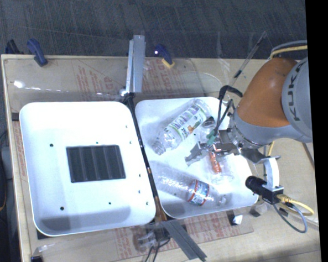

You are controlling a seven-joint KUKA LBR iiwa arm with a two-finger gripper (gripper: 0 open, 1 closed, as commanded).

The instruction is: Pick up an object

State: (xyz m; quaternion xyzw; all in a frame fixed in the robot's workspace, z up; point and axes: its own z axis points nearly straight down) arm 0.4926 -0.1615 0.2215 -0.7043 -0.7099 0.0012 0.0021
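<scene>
Several objects lie in the right bin (235, 203). A clear bottle with a green and white label (181, 125) lies slanted at the bin's far side. A second clear bottle with a red and blue label (191, 189) lies along the near side. A small orange item (214, 161) rests just right of the middle. My gripper (195, 153) hangs low over the bin's middle, between the two bottles and just left of the orange item. Its fingers stand open with nothing between them.
The left bin (42, 129) holds a dark ribbed rectangle (95, 163) at its middle. A metal bar (134, 63) rises at the back between the bins. Blue clamps (36, 51) grip the bench's far edge. Cables (290, 206) trail at the right.
</scene>
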